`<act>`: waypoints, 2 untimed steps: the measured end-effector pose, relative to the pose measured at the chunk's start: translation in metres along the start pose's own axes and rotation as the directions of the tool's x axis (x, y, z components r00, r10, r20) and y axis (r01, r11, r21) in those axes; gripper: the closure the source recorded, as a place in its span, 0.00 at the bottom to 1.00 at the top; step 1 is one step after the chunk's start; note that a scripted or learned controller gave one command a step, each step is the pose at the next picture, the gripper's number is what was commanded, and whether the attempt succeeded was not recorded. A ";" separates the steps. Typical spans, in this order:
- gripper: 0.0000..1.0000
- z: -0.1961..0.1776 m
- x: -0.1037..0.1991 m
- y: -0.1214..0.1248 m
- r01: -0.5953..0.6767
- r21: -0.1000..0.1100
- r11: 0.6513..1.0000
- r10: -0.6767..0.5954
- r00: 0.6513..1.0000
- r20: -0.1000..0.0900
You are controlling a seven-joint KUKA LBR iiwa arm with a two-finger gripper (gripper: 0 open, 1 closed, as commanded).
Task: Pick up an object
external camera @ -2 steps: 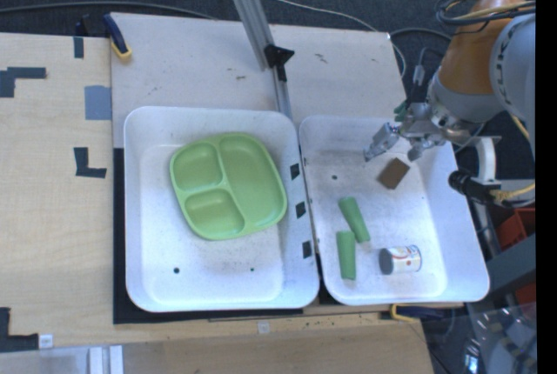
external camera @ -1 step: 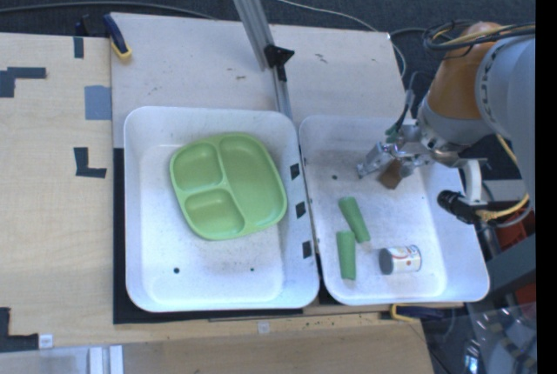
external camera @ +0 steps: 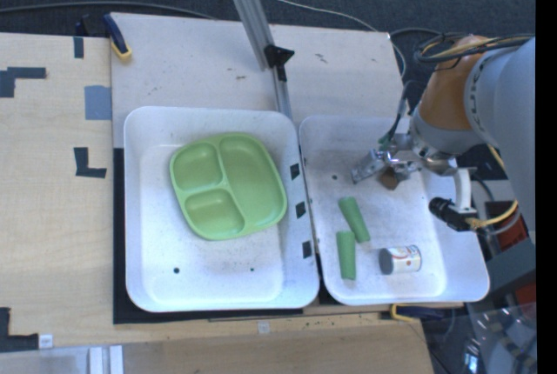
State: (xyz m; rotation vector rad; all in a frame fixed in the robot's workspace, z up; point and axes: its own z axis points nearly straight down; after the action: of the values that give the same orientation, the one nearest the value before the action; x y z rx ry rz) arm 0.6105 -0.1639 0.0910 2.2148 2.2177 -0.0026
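Here the grey two-finger gripper (external camera: 376,165) sits low near the right white bin's (external camera: 452,281) far edge, fingers spread apart, nothing between them. Two green cylindrical sticks (external camera: 351,235) lie mid-bin; a small white can with red label (external camera: 400,259) lies near the front edge. Green divided plastic plate (external camera: 228,184) fills the left white bin's (external camera: 148,268) centre.

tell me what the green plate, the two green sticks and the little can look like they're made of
Plate: likely moulded plastic, smooth with a soft sheen, three pressed-in compartments, uniform light green.
Sticks: matte, evenly green, rounded; perhaps plastic or foam, the look leaves it open.
Can: grey end suggests metal, with a white label bearing red; too small to be sure.
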 end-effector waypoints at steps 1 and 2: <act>1.00 -0.012 0.001 0.001 0.001 -0.002 1.000 -0.001 1.000 -0.002; 1.00 -0.059 0.005 0.010 0.001 0.001 1.000 -0.001 1.000 -0.006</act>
State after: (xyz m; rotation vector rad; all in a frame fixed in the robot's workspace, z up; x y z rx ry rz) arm 0.6203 -0.1584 0.1501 2.2176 2.2220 0.0028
